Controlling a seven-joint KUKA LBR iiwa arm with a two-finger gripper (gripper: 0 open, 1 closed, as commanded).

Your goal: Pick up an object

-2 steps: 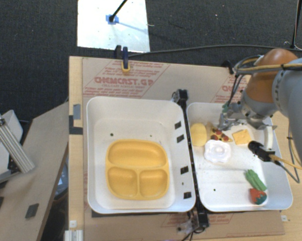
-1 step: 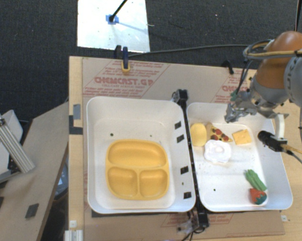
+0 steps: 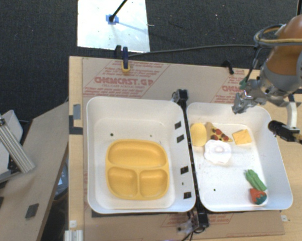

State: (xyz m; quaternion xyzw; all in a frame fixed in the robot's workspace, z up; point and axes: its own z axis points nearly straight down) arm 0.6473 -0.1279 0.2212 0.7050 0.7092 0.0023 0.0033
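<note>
Over the back edge of the right bin [image 3: 282, 189], I've got the hand [image 3: 239, 107] hanging near that bin's far corner, small and dark under the grey wrist. The orange band of the arm [image 3: 291, 46] sits high at the right of my view. Whether the hand is open or closed, I can't tell from here; it's too small and shadowed. I see nothing in it.

Down in the right bin, the objects are clustered toward the back. A yellow lemon-shaped piece [image 3: 198, 134] sits close to the divider between the bins. Just beside it lies what looks like a small brown piece with red dots [image 3: 216, 132], though it's blurry. A yellow cheese-like wedge [image 3: 242, 137] rests to its right, below and near the hand but apart from it. A white fried egg [image 3: 218, 152] lies just in front of that group, touching or nearly touching the lemon piece. Well apart, near the bin's front right corner, a green vegetable [image 3: 256, 179] lies at a slant with a red and green piece [image 3: 257, 196] just in front of it.

In the left bin [image 3: 98, 155] there's a yellow divided tray [image 3: 137, 169], three compartments, lying flat in the middle. Both bins sit on a cardboard sheet [image 3: 142, 77] on the tabletop [image 3: 295, 157].
</note>
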